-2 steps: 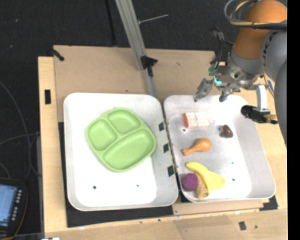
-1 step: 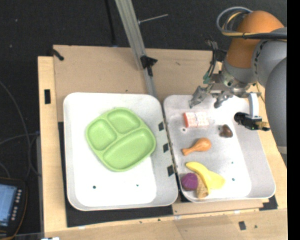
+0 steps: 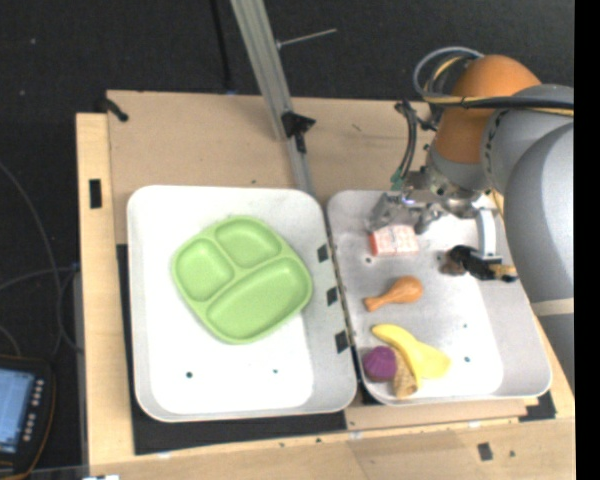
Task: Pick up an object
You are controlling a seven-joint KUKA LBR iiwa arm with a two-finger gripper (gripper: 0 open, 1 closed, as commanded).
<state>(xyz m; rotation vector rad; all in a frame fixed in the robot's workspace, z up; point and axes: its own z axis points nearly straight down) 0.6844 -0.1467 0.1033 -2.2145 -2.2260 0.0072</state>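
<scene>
Seemingly, the hand (image 3: 408, 205) is hovering low over the right bin (image 3: 500, 353), with its spread hard to tell. Just below it a small pink-and-white box (image 3: 393, 240) is lying; farther below are a drumstick toy (image 3: 396, 293) and a banana (image 3: 412, 349).

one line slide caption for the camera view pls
KUKA arm's gripper poised above a small red-and-white box in the right bin; a green divided plate lies in the left bin.

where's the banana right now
The banana lies in the right bin near its front edge, touching the purple ball on its left, with the orange toy drumstick just behind it.
</scene>
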